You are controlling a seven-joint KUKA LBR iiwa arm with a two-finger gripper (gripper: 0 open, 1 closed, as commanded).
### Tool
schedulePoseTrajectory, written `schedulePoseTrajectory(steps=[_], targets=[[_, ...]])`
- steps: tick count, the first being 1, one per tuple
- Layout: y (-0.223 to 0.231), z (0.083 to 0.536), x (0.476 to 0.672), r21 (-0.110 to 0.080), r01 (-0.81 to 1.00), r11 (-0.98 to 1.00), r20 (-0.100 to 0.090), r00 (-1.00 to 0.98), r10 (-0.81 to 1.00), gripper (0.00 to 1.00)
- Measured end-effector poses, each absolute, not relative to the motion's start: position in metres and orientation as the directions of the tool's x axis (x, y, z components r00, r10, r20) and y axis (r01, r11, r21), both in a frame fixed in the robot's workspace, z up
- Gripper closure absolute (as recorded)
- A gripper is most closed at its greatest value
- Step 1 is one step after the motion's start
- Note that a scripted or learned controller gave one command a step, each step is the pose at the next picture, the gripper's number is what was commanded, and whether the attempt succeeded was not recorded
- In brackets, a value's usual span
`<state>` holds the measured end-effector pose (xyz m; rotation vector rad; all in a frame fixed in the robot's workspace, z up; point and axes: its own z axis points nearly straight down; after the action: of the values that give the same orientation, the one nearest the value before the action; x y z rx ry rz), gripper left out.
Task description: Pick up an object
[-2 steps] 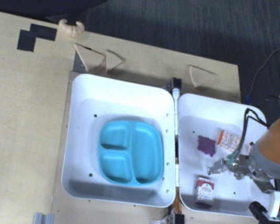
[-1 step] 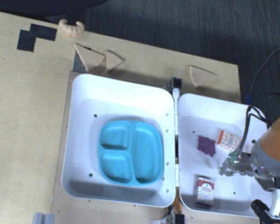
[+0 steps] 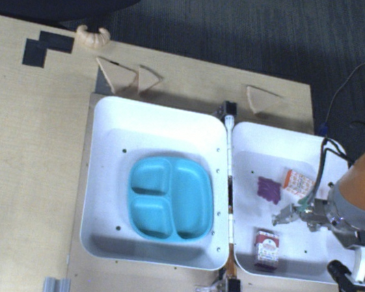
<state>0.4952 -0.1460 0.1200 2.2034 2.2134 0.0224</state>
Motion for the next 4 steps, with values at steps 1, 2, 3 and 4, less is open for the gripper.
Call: schedulePoseTrajectory(steps=[1, 2, 3, 4], targets=[[-0.130, 0.087, 0.489, 0.008, 1.000, 0.002, -0.002, -0.002, 1.000, 0.00], [-0.130, 0.099, 0.491, 0.014, 1.000, 0.004, -0.003, -0.003, 1.000, 1.00], [-0.177, 0.088, 0.528, 0.007, 1.000, 0.003, -0.001, -0.003, 1.000, 1.00], [-0.177, 0.087, 0.528, 0.008, 1.000, 0.003, -0.002, -0.003, 1.000, 0.00]])
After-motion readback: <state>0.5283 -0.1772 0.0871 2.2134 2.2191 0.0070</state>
